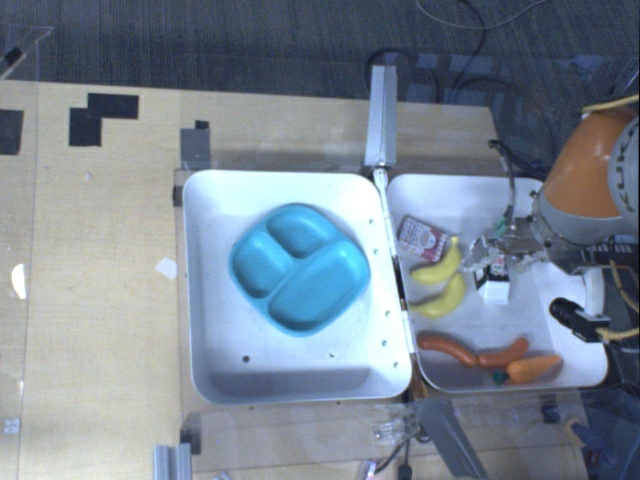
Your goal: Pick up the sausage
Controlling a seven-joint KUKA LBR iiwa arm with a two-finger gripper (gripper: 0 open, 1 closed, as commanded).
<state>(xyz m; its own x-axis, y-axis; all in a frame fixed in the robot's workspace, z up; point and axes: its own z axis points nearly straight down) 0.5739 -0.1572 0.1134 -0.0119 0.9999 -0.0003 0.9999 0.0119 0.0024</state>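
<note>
The sausage [447, 348] is a long reddish-brown piece lying near the front edge of the right bin [570, 293]. The gripper [494, 271] hangs over the middle of that bin, just right of the bananas. It is behind the sausage and a little to its right, well apart from it. Nothing is visibly held. The grey arm with its orange band [590, 173] comes in from the right.
Two yellow bananas [441, 280] and a pink packet [420, 236] lie in the right bin's left half. A small red piece [506, 352] and an orange carrot [535, 369] lie just right of the sausage. The left bin [210, 348] holds a blue divided plate [300, 268].
</note>
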